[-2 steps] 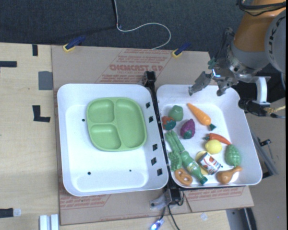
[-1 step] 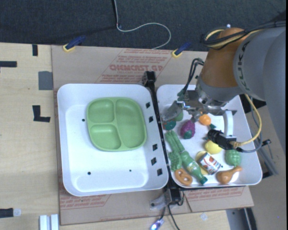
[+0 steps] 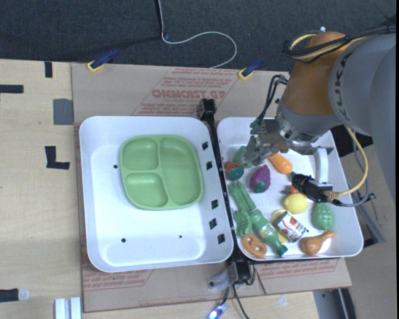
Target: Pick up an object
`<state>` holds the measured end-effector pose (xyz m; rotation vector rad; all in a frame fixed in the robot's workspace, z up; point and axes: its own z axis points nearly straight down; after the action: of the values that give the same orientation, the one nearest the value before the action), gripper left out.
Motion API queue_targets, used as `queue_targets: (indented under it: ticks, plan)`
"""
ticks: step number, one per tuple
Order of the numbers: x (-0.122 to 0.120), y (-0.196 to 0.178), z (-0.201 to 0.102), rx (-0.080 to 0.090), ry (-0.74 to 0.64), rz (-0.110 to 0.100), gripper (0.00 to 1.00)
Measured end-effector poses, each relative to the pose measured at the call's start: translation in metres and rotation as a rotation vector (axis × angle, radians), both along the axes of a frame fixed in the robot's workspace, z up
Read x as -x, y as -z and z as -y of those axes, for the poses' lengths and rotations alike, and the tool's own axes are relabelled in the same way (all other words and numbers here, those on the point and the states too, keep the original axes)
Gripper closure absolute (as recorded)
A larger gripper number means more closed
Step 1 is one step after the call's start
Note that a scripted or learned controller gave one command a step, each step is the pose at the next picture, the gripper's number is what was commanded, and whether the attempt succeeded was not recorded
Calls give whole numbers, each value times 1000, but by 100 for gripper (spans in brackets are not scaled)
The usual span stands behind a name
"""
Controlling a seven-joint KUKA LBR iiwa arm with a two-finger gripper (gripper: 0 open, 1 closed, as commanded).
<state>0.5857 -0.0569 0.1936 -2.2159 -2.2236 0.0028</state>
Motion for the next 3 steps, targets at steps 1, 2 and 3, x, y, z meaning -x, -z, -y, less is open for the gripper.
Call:
queue_targets:
  ticks: [1, 2, 3]
  plan:
    - [15, -39, -54, -2, -4, 4, 100]
    - [15, -46, -51, 0, -2, 0, 100]
    - [15, -56, -52, 0, -3, -1, 100]
